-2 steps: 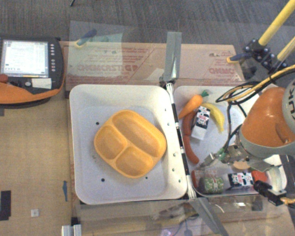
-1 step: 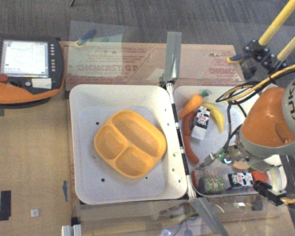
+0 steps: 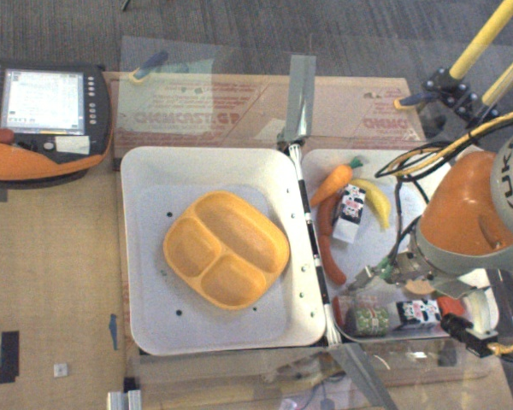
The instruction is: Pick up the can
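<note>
The can (image 3: 369, 319) is dark with a green label and lies on its side near the front edge of the right bin (image 3: 369, 244). My gripper (image 3: 392, 272) hangs low over the right bin, just above and slightly right of the can, under the orange band of the arm (image 3: 466, 212). I see nothing held in it. The arm hides much of the bin's right half.
A small black-and-white carton (image 3: 419, 313) lies right beside the can. Farther back are a red sausage (image 3: 327, 246), a carrot (image 3: 332, 184), a banana (image 3: 376, 202) and another carton (image 3: 350, 212). The left bin (image 3: 145, 254) holds a yellow divided plate (image 3: 226, 248). A teach pendant (image 3: 43, 118) sits far left.
</note>
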You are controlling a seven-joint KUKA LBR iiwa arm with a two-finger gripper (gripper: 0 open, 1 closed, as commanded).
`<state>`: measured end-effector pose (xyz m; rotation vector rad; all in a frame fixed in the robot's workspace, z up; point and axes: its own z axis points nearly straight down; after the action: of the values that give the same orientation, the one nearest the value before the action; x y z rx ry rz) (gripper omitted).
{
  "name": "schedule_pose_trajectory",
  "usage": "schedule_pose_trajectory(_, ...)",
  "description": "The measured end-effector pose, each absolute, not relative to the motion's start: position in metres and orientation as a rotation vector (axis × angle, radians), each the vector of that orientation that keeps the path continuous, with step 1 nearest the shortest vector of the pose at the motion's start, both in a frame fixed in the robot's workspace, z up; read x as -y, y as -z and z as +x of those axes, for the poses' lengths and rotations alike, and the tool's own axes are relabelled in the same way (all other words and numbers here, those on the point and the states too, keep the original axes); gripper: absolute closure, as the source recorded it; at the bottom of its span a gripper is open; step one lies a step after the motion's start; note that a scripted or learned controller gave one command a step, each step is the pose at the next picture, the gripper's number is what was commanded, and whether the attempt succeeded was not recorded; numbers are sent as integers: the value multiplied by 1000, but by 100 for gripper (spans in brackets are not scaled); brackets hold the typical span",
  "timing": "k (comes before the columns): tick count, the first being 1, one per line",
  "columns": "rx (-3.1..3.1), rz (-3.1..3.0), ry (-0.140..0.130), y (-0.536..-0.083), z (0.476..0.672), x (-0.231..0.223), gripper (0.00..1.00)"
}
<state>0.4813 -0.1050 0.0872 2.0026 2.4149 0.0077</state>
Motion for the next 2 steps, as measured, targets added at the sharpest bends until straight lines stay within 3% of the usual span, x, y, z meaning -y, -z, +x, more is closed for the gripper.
schedule_pose_trajectory(1, -2409, 2001, -12, -98, 483, 105, 100)
schedule_pose_trajectory(2, -2410, 2001, -12, -98, 483, 105, 0)
